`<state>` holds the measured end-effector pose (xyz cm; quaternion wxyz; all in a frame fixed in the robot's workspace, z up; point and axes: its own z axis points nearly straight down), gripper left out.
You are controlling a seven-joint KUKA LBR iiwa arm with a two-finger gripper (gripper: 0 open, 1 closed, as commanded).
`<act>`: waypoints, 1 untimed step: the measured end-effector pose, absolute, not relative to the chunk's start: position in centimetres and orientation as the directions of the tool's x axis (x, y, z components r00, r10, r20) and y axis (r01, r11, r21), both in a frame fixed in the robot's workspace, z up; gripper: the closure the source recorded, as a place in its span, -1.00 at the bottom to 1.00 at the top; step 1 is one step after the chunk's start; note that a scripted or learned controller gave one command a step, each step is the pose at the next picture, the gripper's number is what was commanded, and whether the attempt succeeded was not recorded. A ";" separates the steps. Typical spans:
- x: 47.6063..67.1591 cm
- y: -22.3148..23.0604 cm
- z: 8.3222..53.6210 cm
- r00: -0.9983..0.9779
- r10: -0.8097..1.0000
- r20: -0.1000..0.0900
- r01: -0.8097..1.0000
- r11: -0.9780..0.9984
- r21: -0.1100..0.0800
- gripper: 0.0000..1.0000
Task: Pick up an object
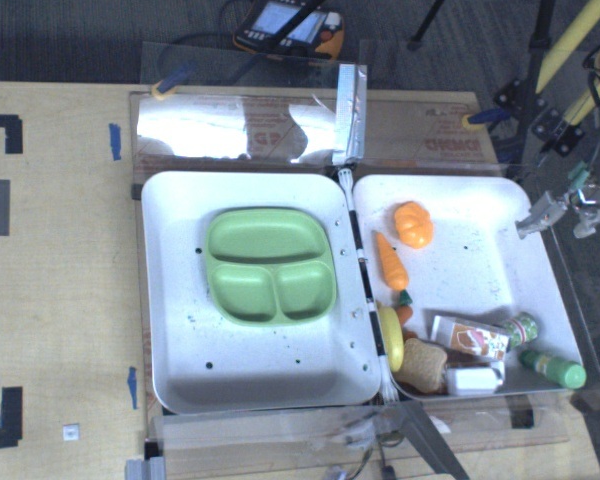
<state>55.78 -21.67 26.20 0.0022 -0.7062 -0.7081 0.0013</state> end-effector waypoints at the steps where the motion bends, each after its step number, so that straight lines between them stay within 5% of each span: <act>1: 61.1 -17.3 16.9 -0.093 0.996 0.002 0.996 0.093 -0.004 -1.00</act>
